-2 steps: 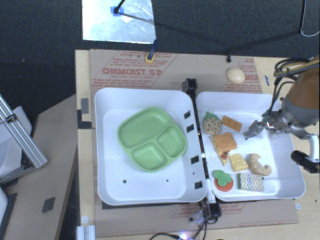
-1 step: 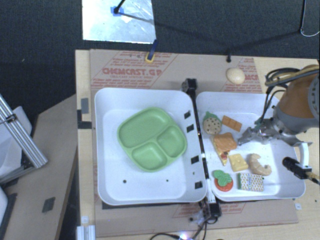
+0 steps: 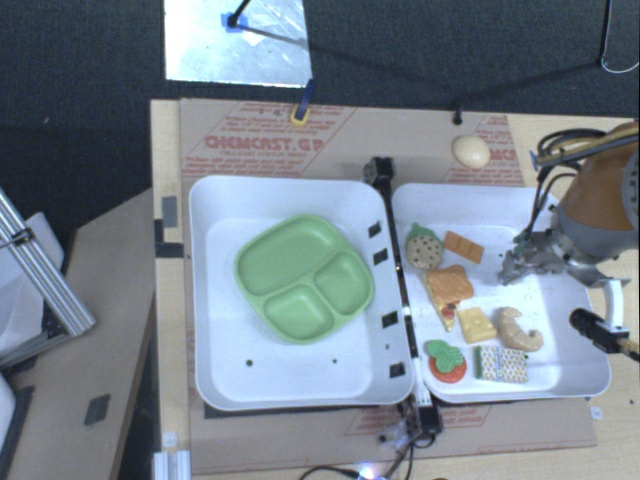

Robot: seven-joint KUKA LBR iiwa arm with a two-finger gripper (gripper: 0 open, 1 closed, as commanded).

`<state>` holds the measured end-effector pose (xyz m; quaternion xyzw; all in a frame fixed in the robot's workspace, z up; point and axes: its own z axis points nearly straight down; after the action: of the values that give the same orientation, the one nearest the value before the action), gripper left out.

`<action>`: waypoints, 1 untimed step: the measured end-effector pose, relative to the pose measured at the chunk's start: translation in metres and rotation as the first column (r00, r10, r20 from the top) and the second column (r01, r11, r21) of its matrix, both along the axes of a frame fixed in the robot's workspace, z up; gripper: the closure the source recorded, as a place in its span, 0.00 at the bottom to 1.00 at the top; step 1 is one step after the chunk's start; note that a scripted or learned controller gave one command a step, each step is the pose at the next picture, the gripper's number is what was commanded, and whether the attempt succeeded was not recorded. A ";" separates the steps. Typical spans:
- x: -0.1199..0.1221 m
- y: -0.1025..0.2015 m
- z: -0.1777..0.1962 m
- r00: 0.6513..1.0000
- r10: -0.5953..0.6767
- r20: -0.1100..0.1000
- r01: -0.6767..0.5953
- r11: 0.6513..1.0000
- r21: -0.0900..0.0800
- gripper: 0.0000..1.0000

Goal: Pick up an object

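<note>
- Your grey gripper (image 3: 512, 266) hovered over the right white bin (image 3: 560, 203), just above the tan croissant-shaped toy (image 3: 519, 329); honestly couldn't tell how wide the fingers were, nothing visibly held.
- The croissant's long axis ran upper-left to lower-right. I'd say close across that, at its middle.

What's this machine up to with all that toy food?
A robot arm reaches in over the right bin, where toy food lies: a cookie, a croissant, a cheese wedge, a tomato and more. Its gripper hangs above bare bin floor near the croissant, holding nothing that I can see. The left bin holds a green divided plate.
</note>
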<state>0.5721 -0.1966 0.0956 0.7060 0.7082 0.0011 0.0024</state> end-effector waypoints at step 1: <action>0.006 0.004 0.045 1.000 0.002 0.001 -0.002 1.000 0.000 1.00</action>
<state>0.5780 -0.1928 0.1408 0.7052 0.7090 0.0014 0.0026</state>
